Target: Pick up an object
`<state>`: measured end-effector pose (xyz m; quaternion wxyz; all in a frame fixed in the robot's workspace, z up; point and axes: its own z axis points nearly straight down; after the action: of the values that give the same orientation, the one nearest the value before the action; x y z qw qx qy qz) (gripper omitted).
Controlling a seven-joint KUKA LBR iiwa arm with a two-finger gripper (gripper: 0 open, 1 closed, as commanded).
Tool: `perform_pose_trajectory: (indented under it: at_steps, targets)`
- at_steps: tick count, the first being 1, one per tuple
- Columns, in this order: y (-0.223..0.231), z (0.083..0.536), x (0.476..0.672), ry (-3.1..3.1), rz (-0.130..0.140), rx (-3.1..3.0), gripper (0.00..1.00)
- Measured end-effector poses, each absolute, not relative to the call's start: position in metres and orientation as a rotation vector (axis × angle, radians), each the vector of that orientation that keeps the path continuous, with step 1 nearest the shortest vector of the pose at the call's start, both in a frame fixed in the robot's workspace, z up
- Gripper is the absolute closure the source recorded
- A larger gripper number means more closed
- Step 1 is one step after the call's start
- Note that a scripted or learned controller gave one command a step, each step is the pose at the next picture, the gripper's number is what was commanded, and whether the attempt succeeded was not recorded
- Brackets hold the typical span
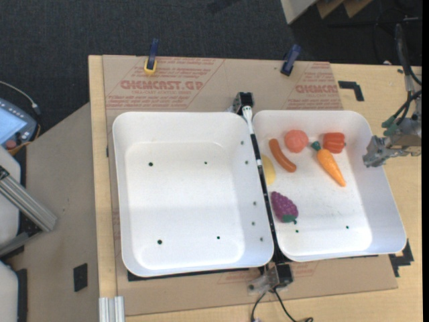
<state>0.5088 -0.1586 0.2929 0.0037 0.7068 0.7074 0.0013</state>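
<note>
Six toys crowd right bin | claw at rim, grip state unclear

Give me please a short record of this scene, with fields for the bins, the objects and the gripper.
left bin: no objects seen inside
right bin: holds six toy foods
sausage: upper left part, lying at a slant
tomato: right of the sausage's top end
pepper: upper right part
carrot: below the pepper, tip pointing down-right
lemon: at the left wall
grapes: below the lemon, near the left wall
gripper: at the right bin's right rim, holding nothing visible
</note>
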Motion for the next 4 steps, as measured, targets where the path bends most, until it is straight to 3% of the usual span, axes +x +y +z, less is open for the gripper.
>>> perform_pose_trajectory:
  at_steps: [1, 2, 3, 4]
  targets:
    - [-0.146, 0.295, 0.478, 2.224, -0.001, 2.224, 1.00]
    - [-0.147, 0.305, 0.480, 2.222, 0.002, 2.219, 1.00]
    - [-0.116, 0.324, 0.480, 2.223, 0.005, 2.213, 1.00]
    - [-0.057, 0.388, 0.481, 2.226, 0.011, 2.208, 1.00]
